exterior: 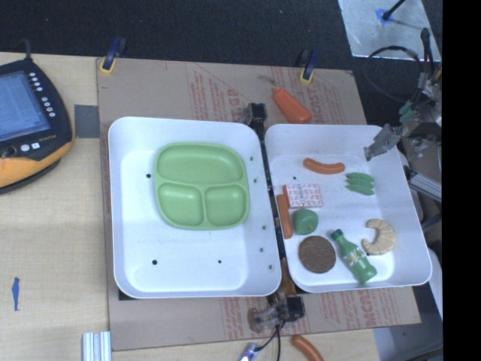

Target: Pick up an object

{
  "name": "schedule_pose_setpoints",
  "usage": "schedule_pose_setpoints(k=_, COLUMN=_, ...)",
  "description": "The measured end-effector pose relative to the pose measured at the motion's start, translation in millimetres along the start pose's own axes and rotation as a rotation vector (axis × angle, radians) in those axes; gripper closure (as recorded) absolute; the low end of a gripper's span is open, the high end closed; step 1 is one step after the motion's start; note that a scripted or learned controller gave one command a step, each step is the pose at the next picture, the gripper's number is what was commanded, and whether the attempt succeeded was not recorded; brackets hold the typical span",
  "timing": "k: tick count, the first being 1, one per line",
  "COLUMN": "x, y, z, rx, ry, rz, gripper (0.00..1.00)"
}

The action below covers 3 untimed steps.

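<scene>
Sausage [324,166] upper middle of the right bin [398,273] looks light, slick; grab it mid-length. Gripper [378,146] state? Can't tell.

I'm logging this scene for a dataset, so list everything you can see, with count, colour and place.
Bins: 2, white, side by side on the bench.
Divided plate: 1, light green, in the left bin.
Sausage: 1, orange-red, top of the right bin.
Pea pod: 1, green, right bin, right of the sausage.
Patterned packet: 1, red and white, right bin centre.
Round piece: 1, green, below the packet.
Disc: 1, brown, right bin front.
Bottle: 1, green, lying right of the disc.
Croissant: 1, tan, right bin's right side.
Carrot: 1, orange, on the cardboard behind the bins.
Control pendant: 1, orange and grey, far left.
Clamps: 2, blue, cardboard's back edge.
Gripper: 1, grey, over the right bin's upper right edge.
</scene>
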<state>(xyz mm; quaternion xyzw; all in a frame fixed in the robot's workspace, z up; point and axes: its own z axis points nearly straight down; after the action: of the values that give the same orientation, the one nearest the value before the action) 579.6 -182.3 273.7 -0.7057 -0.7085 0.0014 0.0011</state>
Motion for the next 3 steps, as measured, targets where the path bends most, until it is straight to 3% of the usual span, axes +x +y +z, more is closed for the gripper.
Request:
schedule_pose_setpoints(k=1, x=-21.5, y=6.8, z=175.1, rx=0.006, ry=0.001, rz=-0.001, gripper=0.0)
schedule_pose_setpoints(k=3, x=50.3, y=77.8, z=181.1, rx=-0.001, ry=0.0, rz=-0.002, gripper=0.0)
